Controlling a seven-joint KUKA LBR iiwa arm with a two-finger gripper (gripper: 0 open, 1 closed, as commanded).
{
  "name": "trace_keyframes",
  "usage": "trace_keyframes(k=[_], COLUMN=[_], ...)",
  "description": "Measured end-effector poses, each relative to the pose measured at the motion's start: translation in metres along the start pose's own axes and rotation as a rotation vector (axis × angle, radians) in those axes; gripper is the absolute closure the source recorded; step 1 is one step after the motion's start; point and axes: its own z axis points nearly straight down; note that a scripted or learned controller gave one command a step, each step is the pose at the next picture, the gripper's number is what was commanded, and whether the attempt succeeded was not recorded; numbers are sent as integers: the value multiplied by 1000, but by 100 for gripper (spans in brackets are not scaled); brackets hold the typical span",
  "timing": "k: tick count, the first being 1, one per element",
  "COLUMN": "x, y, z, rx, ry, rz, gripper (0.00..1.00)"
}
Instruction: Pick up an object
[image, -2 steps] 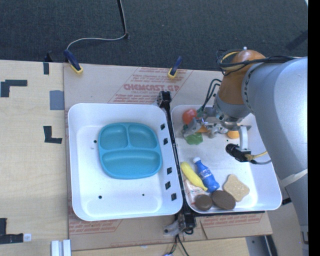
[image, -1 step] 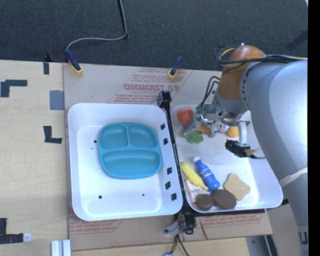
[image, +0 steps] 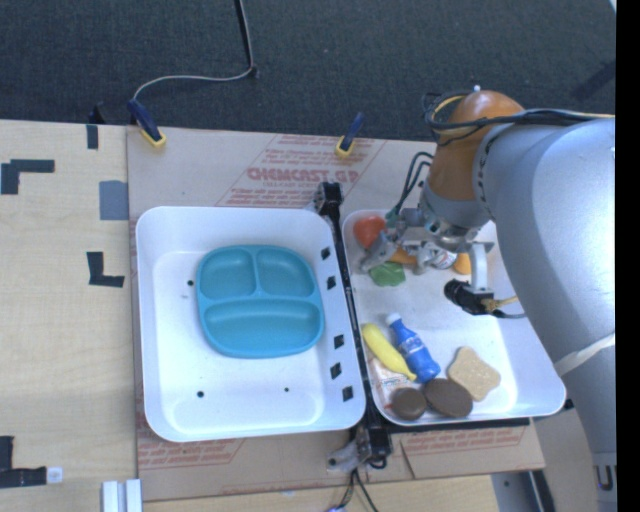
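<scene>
Green soft lump (image: 385, 272) lies at the far left of the right white bin (image: 520, 385), touching an orange-red round object (image: 369, 230). Gripper (image: 405, 252) sits low, just right of it. Cannot tell the gripper's opening: clutter hides it. Judgement: nearest target lies leftward, toward the divider. Yellow banana-shaped toy (image: 385, 350) and blue bottle (image: 413, 349) lie nearer the camera, long axes diagonal.

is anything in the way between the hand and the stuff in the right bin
Nothing visible blocks it. The hand is already low over the far end of the right bin, right at the red object and the green object. The yellow banana and blue bottle lie nearer, off its path.
</scene>
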Motion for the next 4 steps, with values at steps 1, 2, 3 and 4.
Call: trace_keyframes(k=[1, 2, 3, 4], x=[0, 1, -2, 0], y=[0, 0, 0, 0], z=[0, 0, 0, 0], rx=[0, 0, 1, 0], ry=[1, 0, 7, 2], rz=[-1, 0, -2, 0], gripper=[0, 0, 0, 0])
